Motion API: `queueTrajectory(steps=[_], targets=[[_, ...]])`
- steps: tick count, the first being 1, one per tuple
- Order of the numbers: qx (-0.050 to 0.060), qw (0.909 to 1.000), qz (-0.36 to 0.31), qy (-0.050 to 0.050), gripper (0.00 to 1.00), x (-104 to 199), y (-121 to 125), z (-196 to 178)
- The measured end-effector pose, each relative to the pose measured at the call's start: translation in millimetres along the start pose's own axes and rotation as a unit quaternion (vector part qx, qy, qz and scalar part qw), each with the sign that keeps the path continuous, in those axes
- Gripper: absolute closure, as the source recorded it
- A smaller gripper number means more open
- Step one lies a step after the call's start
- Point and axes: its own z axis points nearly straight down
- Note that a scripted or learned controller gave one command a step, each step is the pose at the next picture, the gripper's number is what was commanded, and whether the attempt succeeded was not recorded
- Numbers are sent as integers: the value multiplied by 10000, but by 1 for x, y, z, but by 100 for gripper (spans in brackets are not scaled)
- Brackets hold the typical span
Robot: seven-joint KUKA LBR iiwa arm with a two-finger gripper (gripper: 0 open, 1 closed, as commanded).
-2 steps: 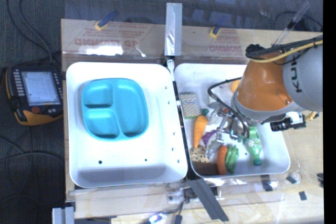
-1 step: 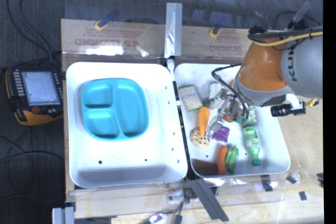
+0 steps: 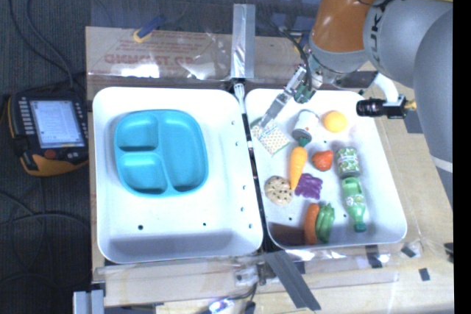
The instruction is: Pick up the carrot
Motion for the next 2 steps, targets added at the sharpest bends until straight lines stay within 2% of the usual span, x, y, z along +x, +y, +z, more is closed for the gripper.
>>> queueTrajectory(steps=[1, 2], targets=[[14, 9995, 312, -3, 0, 28, -106, 17], [-46, 9987, 502, -60, 0, 27, -97, 90]])
